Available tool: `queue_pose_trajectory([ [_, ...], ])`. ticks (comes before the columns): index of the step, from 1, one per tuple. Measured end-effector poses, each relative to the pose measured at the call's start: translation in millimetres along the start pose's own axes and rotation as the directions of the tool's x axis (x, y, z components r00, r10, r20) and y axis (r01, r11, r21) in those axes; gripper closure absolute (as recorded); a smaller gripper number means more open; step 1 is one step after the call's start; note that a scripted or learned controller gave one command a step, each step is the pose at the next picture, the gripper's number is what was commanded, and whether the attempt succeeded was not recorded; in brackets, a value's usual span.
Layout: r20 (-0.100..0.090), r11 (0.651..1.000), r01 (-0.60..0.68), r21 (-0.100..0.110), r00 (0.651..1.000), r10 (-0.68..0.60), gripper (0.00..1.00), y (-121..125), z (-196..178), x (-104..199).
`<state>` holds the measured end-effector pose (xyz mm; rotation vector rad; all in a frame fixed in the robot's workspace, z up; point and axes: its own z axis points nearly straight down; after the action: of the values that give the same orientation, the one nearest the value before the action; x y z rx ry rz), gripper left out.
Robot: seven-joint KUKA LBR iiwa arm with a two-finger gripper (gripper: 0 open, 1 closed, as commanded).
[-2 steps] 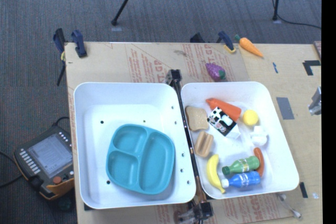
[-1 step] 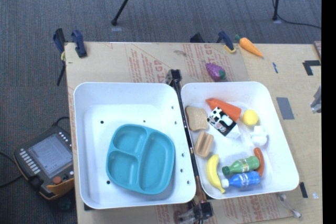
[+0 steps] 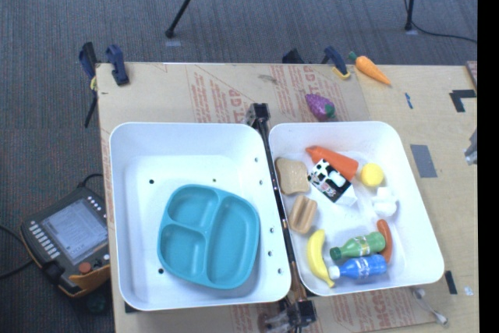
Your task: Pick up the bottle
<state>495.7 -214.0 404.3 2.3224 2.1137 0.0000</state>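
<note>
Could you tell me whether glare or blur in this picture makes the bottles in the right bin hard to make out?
In the camera view the light is even and soft, with faint shadows; the right bin is bright white but not blown out. The green bottle and the blue bottle lie side by side near its front edge, slightly soft but distinct; their labels are too small to read.

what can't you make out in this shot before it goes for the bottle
- Camera view: two bottles lie together in the right bin, a green bottle and a blue bottle; their labels are too small to read.
- The red piece beside them is partly hidden by the green bottle.
- The arm is cut off by the right edge; a grey sliver shows.
- The handheld screen on the floor is too blurred to read.
</note>
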Motion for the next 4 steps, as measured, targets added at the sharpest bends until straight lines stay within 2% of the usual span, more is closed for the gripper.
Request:
queue_pose_trajectory([
  [4, 0.001, 1.0, 0.021, -0.003, 1.0, -0.021, 1.0, 3.6, -38.7, -0.2],
])
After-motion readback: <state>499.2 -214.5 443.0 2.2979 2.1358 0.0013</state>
